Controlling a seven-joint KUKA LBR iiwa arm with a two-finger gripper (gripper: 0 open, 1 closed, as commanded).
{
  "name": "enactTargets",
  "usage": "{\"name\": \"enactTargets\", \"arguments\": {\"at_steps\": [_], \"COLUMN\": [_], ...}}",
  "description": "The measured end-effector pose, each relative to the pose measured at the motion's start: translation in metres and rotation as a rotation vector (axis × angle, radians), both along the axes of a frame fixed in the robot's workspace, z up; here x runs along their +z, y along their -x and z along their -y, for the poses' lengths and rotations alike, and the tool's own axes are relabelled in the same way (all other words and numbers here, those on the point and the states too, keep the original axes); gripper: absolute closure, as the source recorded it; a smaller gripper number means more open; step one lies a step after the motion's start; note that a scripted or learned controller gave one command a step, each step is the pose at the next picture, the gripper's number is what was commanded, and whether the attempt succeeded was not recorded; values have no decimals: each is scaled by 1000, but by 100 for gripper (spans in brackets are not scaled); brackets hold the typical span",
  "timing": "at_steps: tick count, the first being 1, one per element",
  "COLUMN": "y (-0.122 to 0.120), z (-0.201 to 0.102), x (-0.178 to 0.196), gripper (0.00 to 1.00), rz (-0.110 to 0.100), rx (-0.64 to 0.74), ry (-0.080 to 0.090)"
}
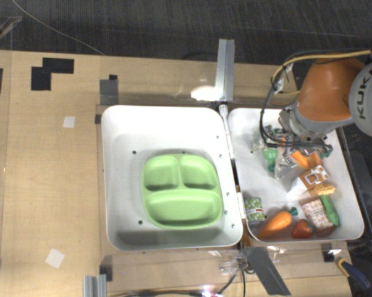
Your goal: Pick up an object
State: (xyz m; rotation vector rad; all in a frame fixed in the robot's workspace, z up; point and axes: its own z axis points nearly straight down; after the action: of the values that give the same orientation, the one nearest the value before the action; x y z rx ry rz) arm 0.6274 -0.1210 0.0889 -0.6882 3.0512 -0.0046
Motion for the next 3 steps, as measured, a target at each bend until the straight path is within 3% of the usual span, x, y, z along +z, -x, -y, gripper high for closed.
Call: {"name": "enactTargets", "arguments": {"at_steps": [1,2,3], "y": [66,-33,-37], "z": [-17,5,3], "x": [2,-1,15], "gripper": [0,0,100], "rz": [2,-3,10], "rx": [-77,1,1], "ry": [0,0,-1]}}
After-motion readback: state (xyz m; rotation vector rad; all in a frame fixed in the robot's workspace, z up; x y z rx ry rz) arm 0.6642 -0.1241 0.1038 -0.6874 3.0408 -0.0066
